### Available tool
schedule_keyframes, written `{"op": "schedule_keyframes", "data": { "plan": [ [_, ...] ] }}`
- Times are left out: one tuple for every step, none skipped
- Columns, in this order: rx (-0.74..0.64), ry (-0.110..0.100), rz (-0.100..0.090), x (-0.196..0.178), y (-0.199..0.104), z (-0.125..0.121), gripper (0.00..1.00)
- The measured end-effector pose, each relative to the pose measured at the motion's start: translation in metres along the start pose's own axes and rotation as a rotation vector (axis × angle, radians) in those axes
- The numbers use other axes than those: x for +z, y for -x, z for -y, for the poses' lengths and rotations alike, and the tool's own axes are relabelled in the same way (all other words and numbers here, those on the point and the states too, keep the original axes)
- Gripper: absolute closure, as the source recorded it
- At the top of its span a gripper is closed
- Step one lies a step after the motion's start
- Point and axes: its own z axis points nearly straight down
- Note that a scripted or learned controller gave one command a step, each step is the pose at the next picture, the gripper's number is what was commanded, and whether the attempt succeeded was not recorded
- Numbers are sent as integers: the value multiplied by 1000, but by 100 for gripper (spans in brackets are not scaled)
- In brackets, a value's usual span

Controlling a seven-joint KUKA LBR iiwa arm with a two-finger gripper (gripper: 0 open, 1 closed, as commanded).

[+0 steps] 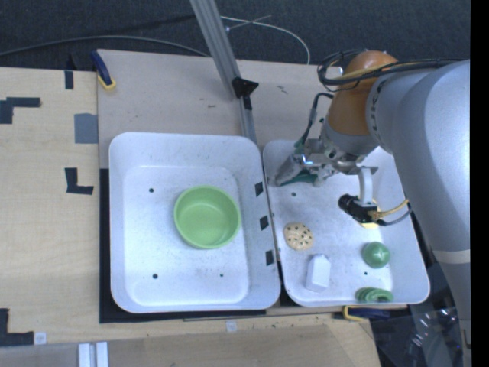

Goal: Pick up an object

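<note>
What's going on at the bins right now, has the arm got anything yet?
The arm reaches in from the right with its gripper low over the far left corner of the right bin. Something small and green sits at its tip, but I cannot tell whether it is gripped. Lying loose in that bin are a cookie, a white block, a green ball and a green ring. The left bin holds a green bowl.

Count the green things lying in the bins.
3: a green bowl in the left bin; a green ball and a green ring in the right bin's near corner. The arm may hide more.
</note>
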Motion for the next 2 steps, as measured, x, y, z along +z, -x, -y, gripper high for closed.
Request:
{"op": "schedule_keyframes", "data": {
  "plan": [
    [0, -2, -1, -15, 0, -1, 100],
    [0, 11, 0, -63, -4, -9, 100]
  ]
}}
